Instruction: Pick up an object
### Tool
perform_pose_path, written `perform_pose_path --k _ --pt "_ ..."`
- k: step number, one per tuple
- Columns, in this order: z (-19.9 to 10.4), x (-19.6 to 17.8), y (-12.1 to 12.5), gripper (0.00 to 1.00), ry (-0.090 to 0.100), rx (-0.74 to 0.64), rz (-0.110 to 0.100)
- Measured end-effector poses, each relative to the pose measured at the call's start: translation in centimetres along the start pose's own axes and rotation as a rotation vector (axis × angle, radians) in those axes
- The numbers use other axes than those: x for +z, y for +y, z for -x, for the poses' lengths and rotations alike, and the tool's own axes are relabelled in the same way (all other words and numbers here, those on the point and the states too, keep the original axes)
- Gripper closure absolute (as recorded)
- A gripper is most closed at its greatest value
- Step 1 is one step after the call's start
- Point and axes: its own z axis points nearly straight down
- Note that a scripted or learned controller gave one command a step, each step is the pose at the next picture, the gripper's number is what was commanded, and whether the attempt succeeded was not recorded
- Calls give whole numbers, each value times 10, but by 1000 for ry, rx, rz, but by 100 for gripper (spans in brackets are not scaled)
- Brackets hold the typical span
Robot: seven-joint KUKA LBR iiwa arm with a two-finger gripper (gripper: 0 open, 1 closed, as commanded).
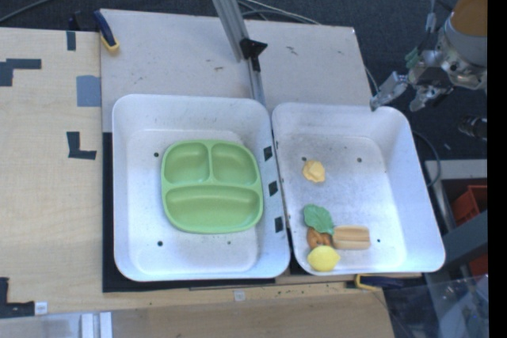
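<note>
Nearest us, a round yellow lemon-like toy [323, 258] sits by the right bin's [412, 170] front edge, well away from the spread, empty gripper [405, 92] hovering beyond that bin's far right corner.

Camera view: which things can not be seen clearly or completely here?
- Gripper: small and blurred at the right bin's far corner; whether it is open or shut cannot be told.
- Arm: cut off by the top and right edges of the camera view.
- Orange item: partly covered by the green leaf and crowded by the yellow lemon; its kind is unclear.
- Small yellow piece: too small to identify.
</note>
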Motion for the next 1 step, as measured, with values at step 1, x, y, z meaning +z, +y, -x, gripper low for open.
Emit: perform_pose_path --k 1 --pt "0 0 0 0 0 0 0"
